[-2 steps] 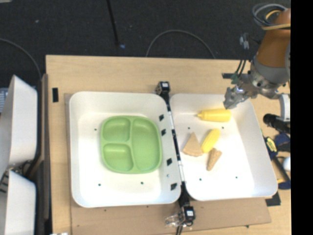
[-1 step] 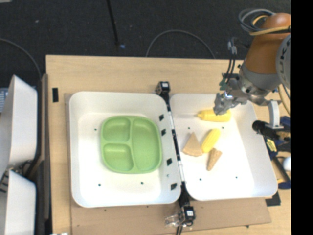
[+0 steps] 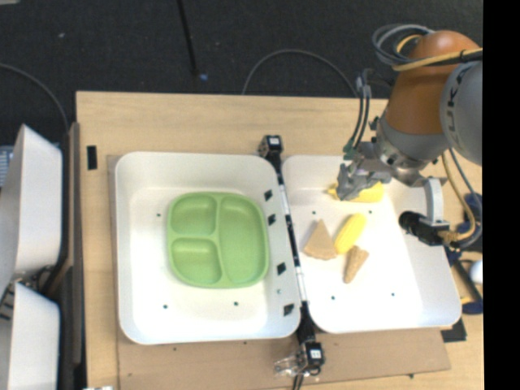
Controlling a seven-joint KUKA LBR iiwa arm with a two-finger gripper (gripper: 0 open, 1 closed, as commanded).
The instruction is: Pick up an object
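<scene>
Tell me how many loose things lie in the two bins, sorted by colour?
Green: 1, the divided plate in the left bin.
Yellow: 2, the yellow piece and another yellow piece under the gripper, both in the right bin.
Tan: 2, the wedge and the cone.
Total: 5.

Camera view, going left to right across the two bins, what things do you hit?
Green divided plate in the left bin → tan wedge → yellow corn-like piece in the right bin, with the gripper at that bin's far side.
</scene>
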